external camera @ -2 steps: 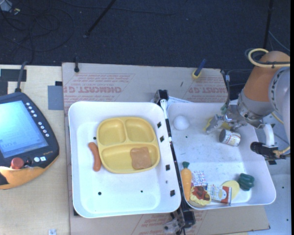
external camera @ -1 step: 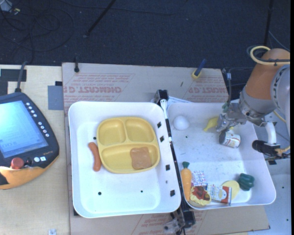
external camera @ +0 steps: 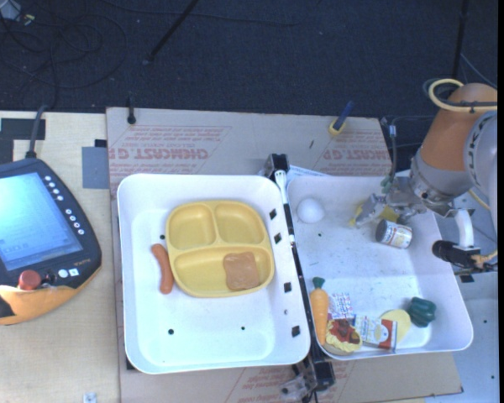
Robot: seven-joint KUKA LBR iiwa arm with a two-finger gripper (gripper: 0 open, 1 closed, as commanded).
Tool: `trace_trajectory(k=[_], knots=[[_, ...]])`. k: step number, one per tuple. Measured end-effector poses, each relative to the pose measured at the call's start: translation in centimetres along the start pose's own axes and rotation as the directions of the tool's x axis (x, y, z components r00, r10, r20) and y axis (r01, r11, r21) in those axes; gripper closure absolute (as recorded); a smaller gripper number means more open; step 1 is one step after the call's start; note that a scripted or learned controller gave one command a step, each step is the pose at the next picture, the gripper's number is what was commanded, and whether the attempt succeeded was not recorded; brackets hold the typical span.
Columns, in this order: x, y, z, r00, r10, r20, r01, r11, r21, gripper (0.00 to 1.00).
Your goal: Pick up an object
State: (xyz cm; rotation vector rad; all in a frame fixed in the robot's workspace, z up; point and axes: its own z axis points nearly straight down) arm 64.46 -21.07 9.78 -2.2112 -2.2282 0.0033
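a small can (external camera: 395, 235) lies on its side in the right bin (external camera: 437, 342), up toward the far right part of the floor, just beside the gripper (external camera: 378, 210). the gripper sits low over that bin next to the can, but whether it is spread or closed, and whether it has hold of anything, cannot be told at this angle. the grey arm with its orange band (external camera: 449, 141) reaches in from the right above it. a white ball (external camera: 310, 211) rests near the bin's far left corner. along the near edge lie a carrot (external camera: 320, 307), a printed packet (external camera: 343, 319), a yellow piece (external camera: 397, 321) and a green pepper (external camera: 421, 311). in the left bin (external camera: 202, 347) a yellow divided plate (external camera: 214, 242) holds a brown slice (external camera: 242, 270), with a sausage (external camera: 163, 268) just beside its left rim. a tablet controller (external camera: 29, 233) lies well apart at the left.
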Motion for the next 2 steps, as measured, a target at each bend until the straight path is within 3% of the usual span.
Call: trace_trajectory(k=[1, 2], knots=[[-0.07, 0.0, -1.0, 1.0, 0.0, 0.0, 0.0, 1.0, 0.0, 1.0], [-0.06, -0.01, -0.98, 1.0, 0.0, 0.0, 0.0, 1.0, 0.001, 0.0]])
